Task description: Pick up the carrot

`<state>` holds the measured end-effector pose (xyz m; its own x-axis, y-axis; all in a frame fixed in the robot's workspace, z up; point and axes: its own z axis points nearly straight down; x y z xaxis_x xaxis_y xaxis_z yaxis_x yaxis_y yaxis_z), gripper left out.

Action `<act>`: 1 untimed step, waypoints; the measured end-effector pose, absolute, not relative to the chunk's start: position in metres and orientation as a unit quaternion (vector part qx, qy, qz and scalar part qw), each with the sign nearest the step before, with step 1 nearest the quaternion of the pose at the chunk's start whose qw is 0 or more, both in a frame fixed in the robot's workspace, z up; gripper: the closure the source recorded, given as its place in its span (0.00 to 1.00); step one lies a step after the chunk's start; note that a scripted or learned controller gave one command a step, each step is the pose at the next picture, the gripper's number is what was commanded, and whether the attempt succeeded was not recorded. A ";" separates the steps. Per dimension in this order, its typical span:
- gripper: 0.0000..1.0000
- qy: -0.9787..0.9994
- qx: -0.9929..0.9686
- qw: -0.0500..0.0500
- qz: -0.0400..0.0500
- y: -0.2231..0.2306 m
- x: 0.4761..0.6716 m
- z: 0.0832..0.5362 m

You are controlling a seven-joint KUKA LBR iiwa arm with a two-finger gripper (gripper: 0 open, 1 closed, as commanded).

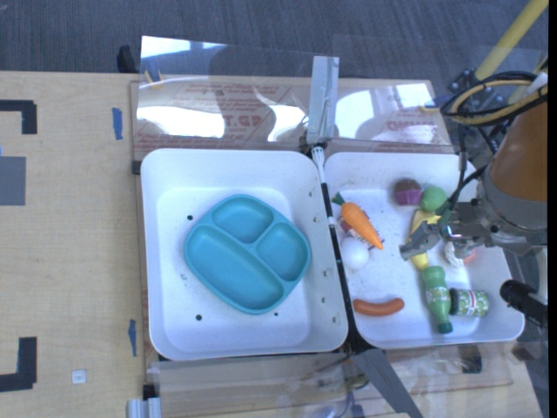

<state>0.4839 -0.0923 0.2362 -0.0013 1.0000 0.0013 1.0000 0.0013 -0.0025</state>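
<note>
The carrot [359, 224] is orange with a green top and lies at the left side of the right bin [383, 168], close to the divider. My gripper [421, 241] hangs over the middle right of that bin, a short way right of the carrot and apart from it. It hovers above a yellow item [424, 231]. Nothing shows between its fingers, and their spacing is unclear.
In the right bin lie a white egg [355, 255], a red sausage [379, 306], a green bottle [436, 297], a purple item [406, 192] and a green item [433, 198]. The left bin [174, 181] holds a blue divided plate [247, 252].
</note>
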 end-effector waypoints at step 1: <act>0.00 -0.792 -0.610 0.001 0.000 -0.066 0.536 0.184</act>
